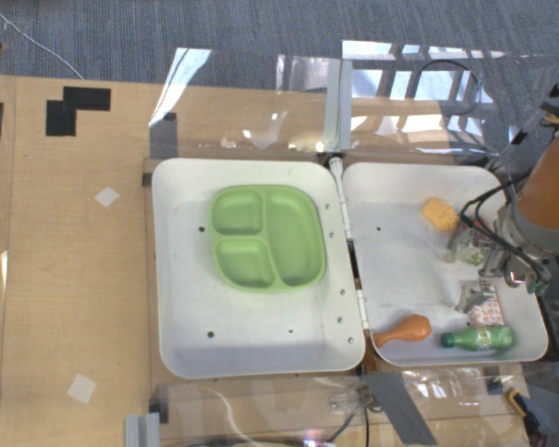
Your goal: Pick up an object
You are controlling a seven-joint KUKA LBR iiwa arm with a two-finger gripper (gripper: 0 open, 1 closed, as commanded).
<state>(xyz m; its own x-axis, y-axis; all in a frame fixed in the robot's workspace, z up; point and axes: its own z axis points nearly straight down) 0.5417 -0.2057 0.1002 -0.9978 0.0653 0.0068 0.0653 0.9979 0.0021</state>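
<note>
My gripper (466, 270) hangs over the right part of the right bin (391, 250), below the arm's orange band (552, 194). It stands open, one fingertip (459, 243) toward the back and the other toward the front, with bare bin floor between them. A yellow corn-like piece (439, 214) lies just behind and left of it. A green bottle (477, 340) lies on its side at the bin's front right. Just above the bottle sits a small pinkish item (487, 313). An orange drumstick-shaped toy (402, 331) rests at the front left of that bin.
The left bin (182, 277) holds a green divided plate (265, 237). A raised divider (347, 250) separates the two bins. Cables (484, 214) loop off the wrist over the right bin's back right.
</note>
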